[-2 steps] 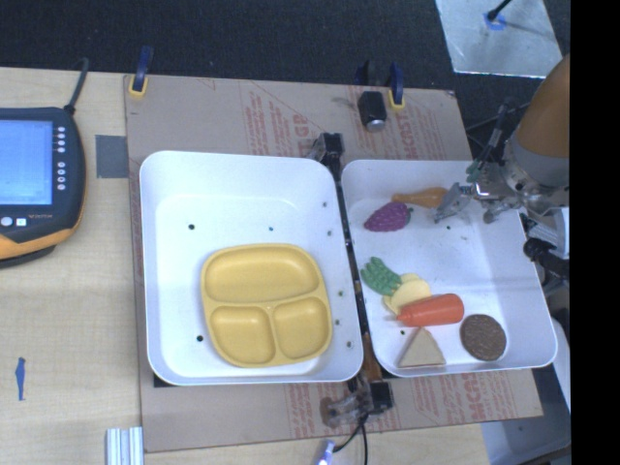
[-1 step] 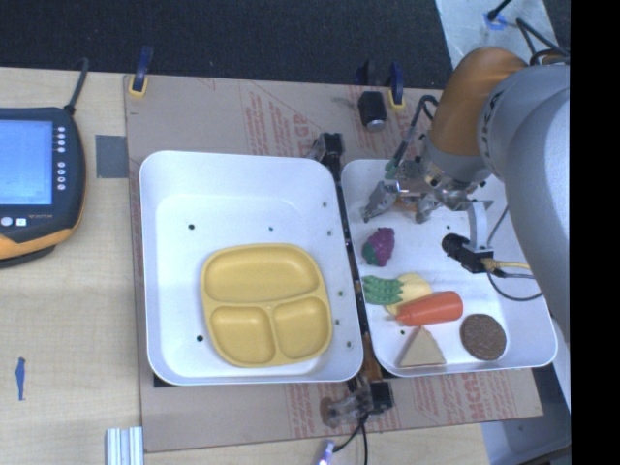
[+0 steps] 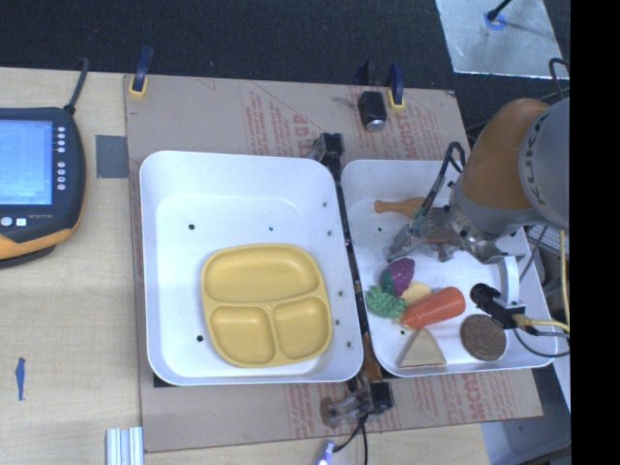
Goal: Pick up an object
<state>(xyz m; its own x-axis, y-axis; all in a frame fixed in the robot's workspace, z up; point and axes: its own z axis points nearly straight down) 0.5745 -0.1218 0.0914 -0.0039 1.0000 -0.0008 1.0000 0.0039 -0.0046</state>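
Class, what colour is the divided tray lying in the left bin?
Pale yellow; the divided tray shows best in the camera view from above.

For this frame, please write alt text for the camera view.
The gripper hangs low in the right bin above toy food: purple piece, carrot, brown disc. A yellow divided tray lies in the left bin.

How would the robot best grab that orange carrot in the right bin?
Probably across the middle of the carrot, from straight above, fingers closing over its narrow width. It lies flat and long, pointing left-right; the triangular wedge and green piece crowd its left end.
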